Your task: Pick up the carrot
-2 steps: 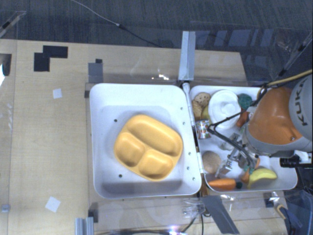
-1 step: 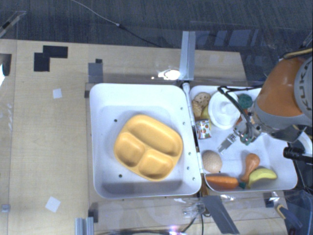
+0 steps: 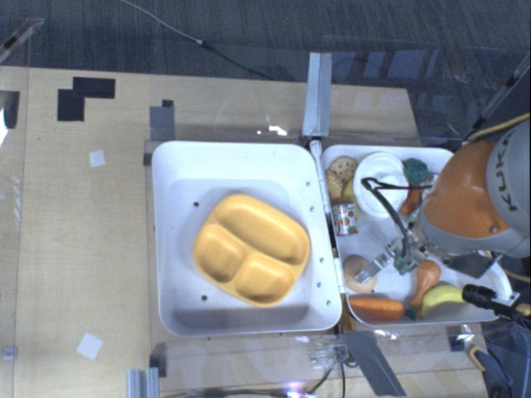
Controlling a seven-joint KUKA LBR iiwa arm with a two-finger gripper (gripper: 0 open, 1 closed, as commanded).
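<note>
Carrot [image 3: 377, 308] lying at front wall of right bin [image 3: 365, 152], long axis left-right, along the wall. Gripper [image 3: 398, 255] poised above, slightly right of it, apart from it. Jaw state: cannot tell. Banana [image 3: 444, 298] just right of carrot.

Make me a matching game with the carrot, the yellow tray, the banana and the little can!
Things:
1. carrot
2. yellow tray
3. banana
4. little can

Places:
A. in the left bin
B. against the near wall of the right bin, left part
C. by the wall between the bins
D. near right part of the right bin

Pairs: 1-B, 2-A, 3-D, 4-C
</note>
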